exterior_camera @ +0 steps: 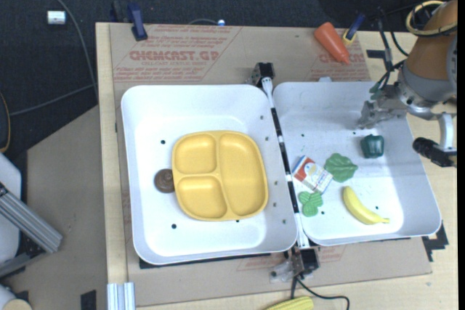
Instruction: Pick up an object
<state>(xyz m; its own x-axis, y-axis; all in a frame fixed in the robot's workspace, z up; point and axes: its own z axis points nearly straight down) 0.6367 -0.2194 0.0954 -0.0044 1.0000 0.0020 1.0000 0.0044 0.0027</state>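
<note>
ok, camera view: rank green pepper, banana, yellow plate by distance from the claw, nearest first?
1. Small dark green pepper, right bin, just below the claw.
2. Yellow banana, right bin's near edge.
3. Yellow three-compartment plastic plate, left bin, farthest.

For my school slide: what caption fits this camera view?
Robot gripper hovers above a green pepper near a banana; yellow plate sits next door.

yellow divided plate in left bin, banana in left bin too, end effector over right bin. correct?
One thing is off: the banana is not in the left bin. The camera view shows it in the right bin, near the front edge, beside the green items. The rest holds: the yellow divided plate lies in the left bin, and the end effector is over the right bin.
</note>
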